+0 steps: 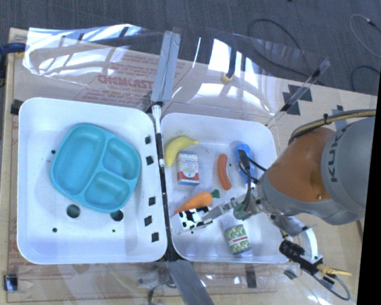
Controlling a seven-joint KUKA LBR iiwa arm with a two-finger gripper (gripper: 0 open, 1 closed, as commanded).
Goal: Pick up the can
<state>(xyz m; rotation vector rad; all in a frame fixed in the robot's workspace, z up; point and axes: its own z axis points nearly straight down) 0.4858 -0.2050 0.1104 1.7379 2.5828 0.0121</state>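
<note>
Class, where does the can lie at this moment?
The can lies in the right bin, near its front edge, just below the gripper and right of the black-and-white toy.

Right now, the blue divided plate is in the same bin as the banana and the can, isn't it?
Not quite. The camera view shows the blue divided plate alone in the left bin, while the banana and the can lie in the right bin.

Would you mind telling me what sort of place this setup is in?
Probably a robotics lab: a grey arm reaches over two white bins of toy food and a can, with loose cables nearby.
</note>
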